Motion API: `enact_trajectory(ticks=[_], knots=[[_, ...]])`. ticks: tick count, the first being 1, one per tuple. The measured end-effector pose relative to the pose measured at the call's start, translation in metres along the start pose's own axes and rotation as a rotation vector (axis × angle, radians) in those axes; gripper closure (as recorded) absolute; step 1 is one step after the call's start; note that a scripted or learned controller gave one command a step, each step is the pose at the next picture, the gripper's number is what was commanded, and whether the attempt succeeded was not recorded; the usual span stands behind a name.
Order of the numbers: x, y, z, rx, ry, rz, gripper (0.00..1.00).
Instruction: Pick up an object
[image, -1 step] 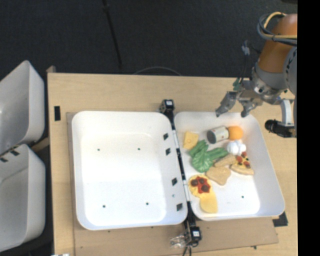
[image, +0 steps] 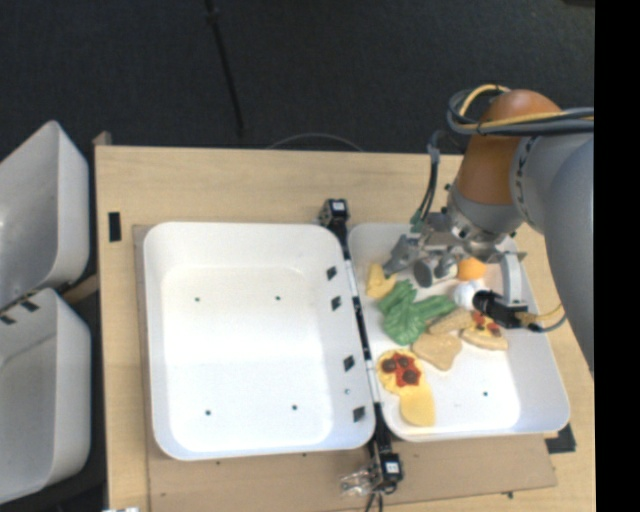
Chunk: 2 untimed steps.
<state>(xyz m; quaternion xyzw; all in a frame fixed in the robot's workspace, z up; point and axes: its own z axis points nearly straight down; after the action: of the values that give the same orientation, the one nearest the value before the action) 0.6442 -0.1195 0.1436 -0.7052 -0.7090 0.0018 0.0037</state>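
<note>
Two white bins sit on the bench (image: 120, 330); the right bin (image: 535, 395) holds every item. The claw (image: 425, 262) hangs low over a green toy (image: 412, 312) near the bin's far edge. Its grip state cannot be told. Nothing appears lifted; judged, the pick remains undone.

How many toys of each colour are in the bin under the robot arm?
Green: 1, the leafy toy
Yellow: 2, one by the divider, one near the front
Orange: 1, the ball
Tan: 1, the flat piece
With red spots: 2, one and one
White: 1, the small piece
Total: 8, though some overlap, so I may miss one.
</note>
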Motion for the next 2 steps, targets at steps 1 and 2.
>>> enact_trajectory(ticks=[1,2], knots=[[0.001,-0.041,0.032,-0.016,-0.005,0.003,0.0],[0.023,-0.003,0.038,-0.02,-0.007,0.001,0.0]])
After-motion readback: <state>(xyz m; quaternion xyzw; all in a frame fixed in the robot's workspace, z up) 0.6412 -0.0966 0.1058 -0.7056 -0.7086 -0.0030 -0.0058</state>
